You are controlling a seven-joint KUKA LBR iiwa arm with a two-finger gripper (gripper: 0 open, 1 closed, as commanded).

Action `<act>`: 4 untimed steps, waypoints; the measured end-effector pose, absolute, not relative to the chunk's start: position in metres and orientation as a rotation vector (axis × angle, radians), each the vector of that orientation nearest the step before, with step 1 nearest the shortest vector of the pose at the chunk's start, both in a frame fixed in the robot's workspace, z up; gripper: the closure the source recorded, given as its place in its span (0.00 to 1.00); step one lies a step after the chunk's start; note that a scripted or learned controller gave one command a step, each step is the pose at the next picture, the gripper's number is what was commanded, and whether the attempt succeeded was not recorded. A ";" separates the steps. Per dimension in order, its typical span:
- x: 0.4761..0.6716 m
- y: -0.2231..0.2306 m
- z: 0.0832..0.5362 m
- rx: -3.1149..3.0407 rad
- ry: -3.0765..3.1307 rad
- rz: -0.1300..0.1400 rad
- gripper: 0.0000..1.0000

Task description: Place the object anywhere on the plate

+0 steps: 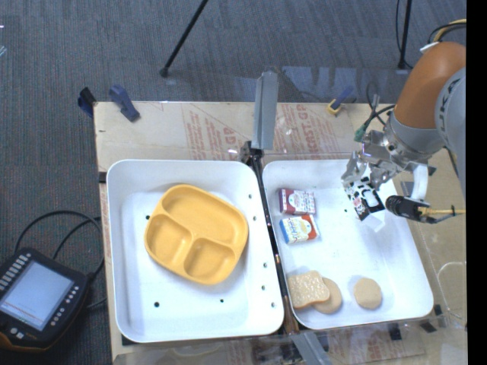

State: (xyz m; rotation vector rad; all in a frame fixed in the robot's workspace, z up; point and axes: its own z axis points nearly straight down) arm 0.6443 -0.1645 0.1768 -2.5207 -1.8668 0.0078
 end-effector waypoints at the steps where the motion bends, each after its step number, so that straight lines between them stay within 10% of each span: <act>1: 0.643 -0.089 0.129 -2.536 -1.843 0.008 1.00; 3: 0.635 0.068 0.184 -2.181 -2.255 0.008 1.00; 4: 0.635 0.068 0.185 -2.182 -2.254 0.007 0.00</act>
